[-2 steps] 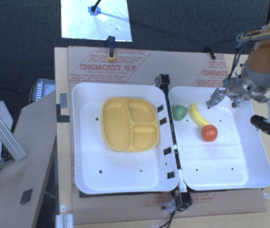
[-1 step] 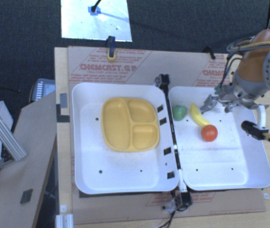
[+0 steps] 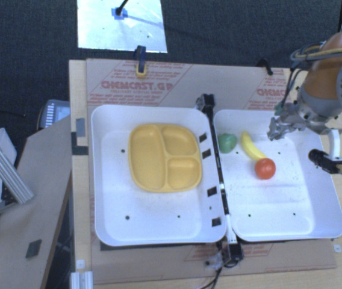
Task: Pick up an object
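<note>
In the right bin [image 3: 291, 221] lie a green round fruit [image 3: 227, 141], a yellow banana [image 3: 252, 147] and a red-orange tomato [image 3: 265, 168], close together in the bin's far left part. My gripper [image 3: 277, 129] hangs over the far side of the right bin, to the right of the banana and apart from it. Nothing shows between its fingers.
The left bin [image 3: 114, 221] holds a yellow divided plate [image 3: 164, 157]. A black divider strip [image 3: 214, 167] runs between the two bins. Cardboard [image 3: 177, 86] lies under both bins, with a yellow clamp [image 3: 141, 65] at its far edge.
</note>
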Motion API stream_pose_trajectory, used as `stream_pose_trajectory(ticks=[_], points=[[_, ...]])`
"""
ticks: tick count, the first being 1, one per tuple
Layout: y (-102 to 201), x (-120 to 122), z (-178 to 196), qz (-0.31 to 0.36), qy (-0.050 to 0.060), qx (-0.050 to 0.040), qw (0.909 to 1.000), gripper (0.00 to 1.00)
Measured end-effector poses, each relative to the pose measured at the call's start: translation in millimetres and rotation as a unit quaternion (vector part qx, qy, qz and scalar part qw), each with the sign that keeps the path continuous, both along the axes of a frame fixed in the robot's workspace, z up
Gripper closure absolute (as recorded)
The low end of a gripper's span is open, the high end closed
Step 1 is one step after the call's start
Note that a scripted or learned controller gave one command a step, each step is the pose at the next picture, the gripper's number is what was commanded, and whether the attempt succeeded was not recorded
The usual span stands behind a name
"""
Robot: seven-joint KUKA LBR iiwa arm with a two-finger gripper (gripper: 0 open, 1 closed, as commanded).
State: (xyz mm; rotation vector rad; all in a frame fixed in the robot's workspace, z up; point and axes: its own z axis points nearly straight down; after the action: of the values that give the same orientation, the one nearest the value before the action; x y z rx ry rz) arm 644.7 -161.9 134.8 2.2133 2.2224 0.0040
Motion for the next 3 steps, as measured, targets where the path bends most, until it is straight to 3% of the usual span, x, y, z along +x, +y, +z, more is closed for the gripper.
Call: stream_pose_trajectory(ticks=[2,3], points=[[-8.0,7.9,103.0,0.000,-0.001,0.0000,1.0000,1.00],[43.9,3.1,91.7,0.003,0.002,0.0015,1.0000,1.00]])
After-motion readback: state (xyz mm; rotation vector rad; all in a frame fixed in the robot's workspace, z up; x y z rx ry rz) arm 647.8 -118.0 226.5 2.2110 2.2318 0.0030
